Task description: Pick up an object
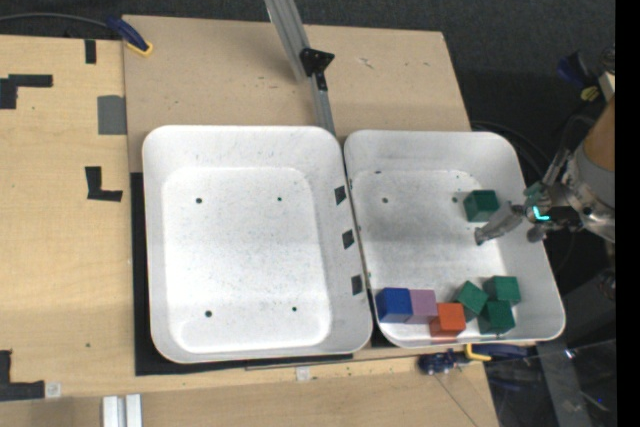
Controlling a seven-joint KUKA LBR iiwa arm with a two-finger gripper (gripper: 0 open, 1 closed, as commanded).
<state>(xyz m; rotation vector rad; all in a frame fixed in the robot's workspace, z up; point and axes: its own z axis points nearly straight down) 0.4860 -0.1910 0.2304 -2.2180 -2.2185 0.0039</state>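
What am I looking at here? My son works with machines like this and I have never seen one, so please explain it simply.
This is one picture from a camera fixed above a wooden bench, looking down at a slant. Two shallow white bins sit side by side on it: the left bin and the right bin. The right one holds small coloured blocks: one green block alone near its right side, and a cluster along its near edge, a blue block, a pale purple one, an orange one and three more green ones. The machine is a robot arm coming in from the right; its gripper sits low over the right bin, beside the lone green block. I see nothing held between its fingers.
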